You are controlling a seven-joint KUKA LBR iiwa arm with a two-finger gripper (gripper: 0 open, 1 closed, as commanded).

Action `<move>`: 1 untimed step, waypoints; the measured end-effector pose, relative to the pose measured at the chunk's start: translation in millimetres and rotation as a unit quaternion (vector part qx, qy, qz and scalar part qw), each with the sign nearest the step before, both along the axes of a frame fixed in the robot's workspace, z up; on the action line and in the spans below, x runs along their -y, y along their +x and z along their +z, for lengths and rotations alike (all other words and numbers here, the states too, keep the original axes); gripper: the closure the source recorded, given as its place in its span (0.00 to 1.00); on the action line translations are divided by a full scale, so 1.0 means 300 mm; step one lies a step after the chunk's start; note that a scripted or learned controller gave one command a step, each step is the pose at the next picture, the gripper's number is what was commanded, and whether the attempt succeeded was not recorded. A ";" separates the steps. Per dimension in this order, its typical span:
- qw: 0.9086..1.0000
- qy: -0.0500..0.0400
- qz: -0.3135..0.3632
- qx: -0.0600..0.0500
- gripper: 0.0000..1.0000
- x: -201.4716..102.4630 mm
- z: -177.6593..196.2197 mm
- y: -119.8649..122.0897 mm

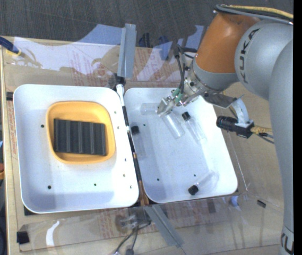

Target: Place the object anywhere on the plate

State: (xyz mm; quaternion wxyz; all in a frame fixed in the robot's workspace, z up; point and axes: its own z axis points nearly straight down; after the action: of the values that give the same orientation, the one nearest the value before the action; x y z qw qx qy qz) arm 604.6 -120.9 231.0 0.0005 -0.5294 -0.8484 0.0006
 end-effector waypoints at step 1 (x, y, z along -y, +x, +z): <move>0.996 0.000 0.084 0.001 1.00 -0.147 0.071 0.026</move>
State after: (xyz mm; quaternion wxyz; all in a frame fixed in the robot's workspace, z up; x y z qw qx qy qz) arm 612.4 -76.8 252.2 -0.0002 -0.4564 -0.8898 0.0003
